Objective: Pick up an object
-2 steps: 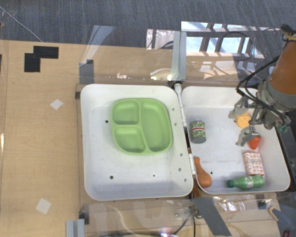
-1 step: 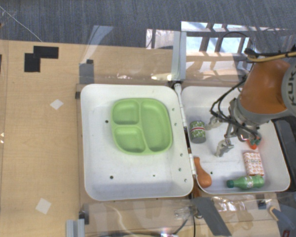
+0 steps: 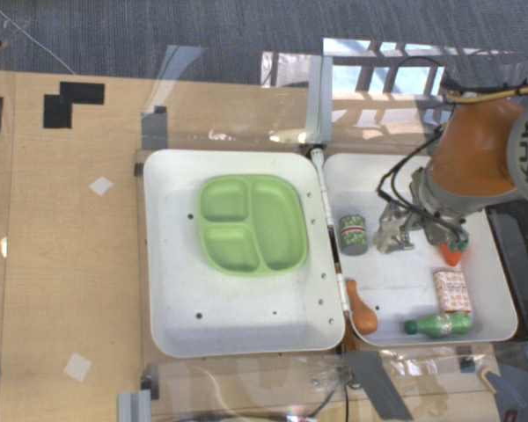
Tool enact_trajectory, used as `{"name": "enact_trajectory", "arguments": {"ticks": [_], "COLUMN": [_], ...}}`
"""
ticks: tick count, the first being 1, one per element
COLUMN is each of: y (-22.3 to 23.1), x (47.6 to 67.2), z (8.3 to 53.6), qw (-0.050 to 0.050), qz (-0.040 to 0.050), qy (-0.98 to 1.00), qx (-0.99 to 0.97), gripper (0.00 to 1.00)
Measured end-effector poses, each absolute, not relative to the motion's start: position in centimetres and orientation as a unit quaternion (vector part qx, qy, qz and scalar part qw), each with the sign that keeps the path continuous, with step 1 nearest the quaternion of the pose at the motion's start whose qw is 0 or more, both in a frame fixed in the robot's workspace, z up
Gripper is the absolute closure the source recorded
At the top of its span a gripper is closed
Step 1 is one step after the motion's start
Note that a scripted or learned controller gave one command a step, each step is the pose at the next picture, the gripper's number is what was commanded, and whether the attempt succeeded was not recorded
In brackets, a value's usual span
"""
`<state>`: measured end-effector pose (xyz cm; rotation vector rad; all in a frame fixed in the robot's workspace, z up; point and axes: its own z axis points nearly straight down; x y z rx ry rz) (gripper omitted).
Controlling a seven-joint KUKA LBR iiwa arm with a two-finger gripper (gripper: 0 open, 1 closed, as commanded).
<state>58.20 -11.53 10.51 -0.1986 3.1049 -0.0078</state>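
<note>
The small can (image 3: pixel 353 234) stands upright in the right bin (image 3: pixel 502 323), just left of the hand (image 3: pixel 394 236); hand state cannot be told.

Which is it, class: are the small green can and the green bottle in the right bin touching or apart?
Apart. The camera view shows the green can near the bin's left wall and the green bottle lying by the front edge, with bare white bin floor between them.

A single fixed camera looks down at a slant from above the pale wooden desk (image 3: pixel 62 262), far enough back to take in both shallow white plastic bins, left (image 3: pixel 172 323) and right (image 3: pixel 405 280), with dark grey carpet (image 3: pixel 202 16) along the top edge beyond.
</note>
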Motion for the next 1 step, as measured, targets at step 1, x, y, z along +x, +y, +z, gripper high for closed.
{"name": "enact_trajectory", "arguments": {"ticks": [1], "y": [-6.48], "x": [55.13], "z": [19.12], "qw": [0.01], "qz": [-0.0005], "qy": [0.996], "qx": [-0.084], "gripper": [1.0]}}
